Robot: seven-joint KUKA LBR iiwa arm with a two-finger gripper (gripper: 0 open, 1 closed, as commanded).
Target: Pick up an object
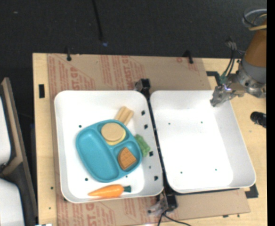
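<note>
Your hand (219, 98) is hovering over the right bin's (198, 173) far corner, grip unclear; the carrot (110, 190) is lying well apart, in the left bin (64, 126).

The grey arm (254, 65) (orange band above the wrist) reaches in from the right, its pincer (219, 97) pointing down.

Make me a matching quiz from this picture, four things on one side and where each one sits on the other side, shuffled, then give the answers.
Things:
1. carrot
2. round cracker
3. blue tray
4. gripper

Places:
A. over the right bin's far right corner
B. in the tray's upper compartment
C. near the left bin's front rim
D. middle of the left bin

Pairs: 1-C, 2-B, 3-D, 4-A
</note>
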